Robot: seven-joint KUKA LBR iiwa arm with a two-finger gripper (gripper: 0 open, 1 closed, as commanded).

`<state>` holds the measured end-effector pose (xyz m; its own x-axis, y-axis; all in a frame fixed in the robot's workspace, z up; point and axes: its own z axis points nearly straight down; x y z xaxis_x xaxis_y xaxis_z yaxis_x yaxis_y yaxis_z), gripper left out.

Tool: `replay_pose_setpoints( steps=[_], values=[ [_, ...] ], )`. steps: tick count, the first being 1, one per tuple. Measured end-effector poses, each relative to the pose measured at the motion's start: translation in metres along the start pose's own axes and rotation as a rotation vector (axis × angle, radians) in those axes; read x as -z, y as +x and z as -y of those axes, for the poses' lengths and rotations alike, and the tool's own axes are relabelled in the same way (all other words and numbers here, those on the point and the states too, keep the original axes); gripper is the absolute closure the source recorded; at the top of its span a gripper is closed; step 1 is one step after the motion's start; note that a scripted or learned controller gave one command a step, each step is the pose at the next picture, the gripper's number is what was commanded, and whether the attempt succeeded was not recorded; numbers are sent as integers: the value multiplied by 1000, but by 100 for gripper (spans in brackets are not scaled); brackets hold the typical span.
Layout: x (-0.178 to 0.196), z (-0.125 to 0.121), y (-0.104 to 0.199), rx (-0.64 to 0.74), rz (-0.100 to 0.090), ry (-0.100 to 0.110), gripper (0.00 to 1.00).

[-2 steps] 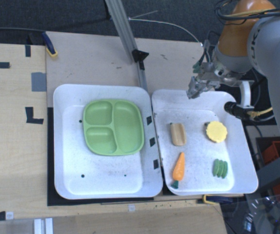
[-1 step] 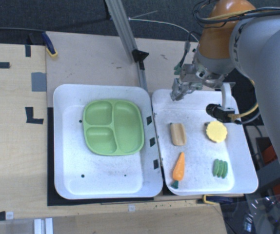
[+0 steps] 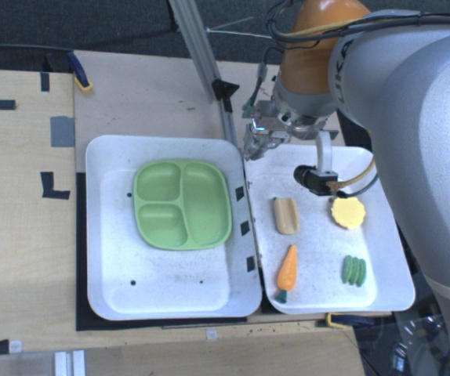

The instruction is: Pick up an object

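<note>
Carrot (image 3: 288,267), bread (image 3: 285,215), yellow piece (image 3: 348,213), green beans (image 3: 353,270) lie apart.

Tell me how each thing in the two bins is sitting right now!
green plate: lying flat in the left bin, right way up.
bread piece: lying flat in the right bin.
carrot: lying down, green end toward the front edge.
yellow piece: lying flat by the right wall.
green beans: lying flat.
gripper: above the right bin's back left corner.

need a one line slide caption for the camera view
KUKA arm's gripper hovers at the right bin's far-left corner; bread, carrot, yellow piece, green beans lie untouched.
</note>
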<state>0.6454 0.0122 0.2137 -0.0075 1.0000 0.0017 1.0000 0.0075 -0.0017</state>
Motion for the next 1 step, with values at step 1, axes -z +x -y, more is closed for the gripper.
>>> replay_pose_setpoints(
  steps=[1],
  values=[
    [-7, -8, 56, -1, 0, 0, 100]
  ],
)
